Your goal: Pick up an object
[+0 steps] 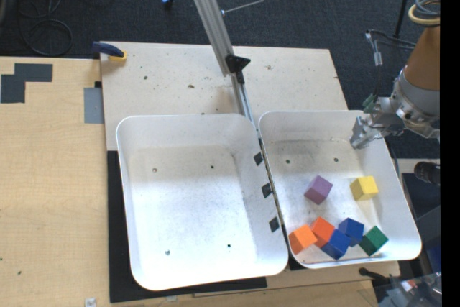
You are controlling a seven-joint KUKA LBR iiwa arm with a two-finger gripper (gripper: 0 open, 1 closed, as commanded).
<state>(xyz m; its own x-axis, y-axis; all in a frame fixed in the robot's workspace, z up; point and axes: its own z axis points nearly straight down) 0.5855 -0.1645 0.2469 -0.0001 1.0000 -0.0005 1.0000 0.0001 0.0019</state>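
One arm low, tool (361,134) over right bin (287,127) rim, seemingly empty.

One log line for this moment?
end effector: above right bin far edge | yellow cube: in bin, untouched | grasp: not yet

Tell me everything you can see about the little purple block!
The purple block is a small cube with flat faces and sharp edges, a soft violet colour, matte as if painted wood or plastic. It sits tilted a bit, one corner toward the camera, on the floor of the right bin, near its middle. It stands alone and touches no other block: the yellow block lies to its right and the orange block nearer the camera.
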